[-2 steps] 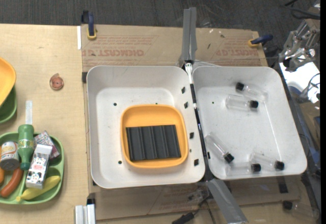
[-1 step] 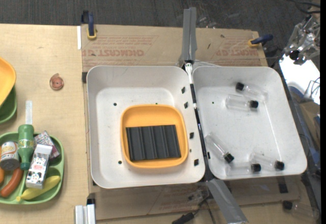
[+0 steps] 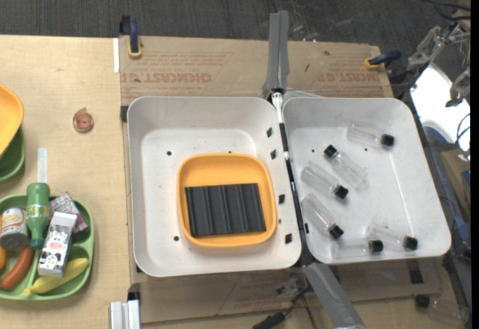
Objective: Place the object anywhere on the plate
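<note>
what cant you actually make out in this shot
- Clear vials in the right bin: transparent bodies fade into the white, so their contents are unreadable.
- Yellow dish, camera view: cut off by the left edge.
- Carton on the green plate: print too small.

bright, even light; soft shadows

Past the bench's right edge, near its far corner, pale grey hardware (image 3: 440, 88) shows, possibly the arm's base; unclear
</note>
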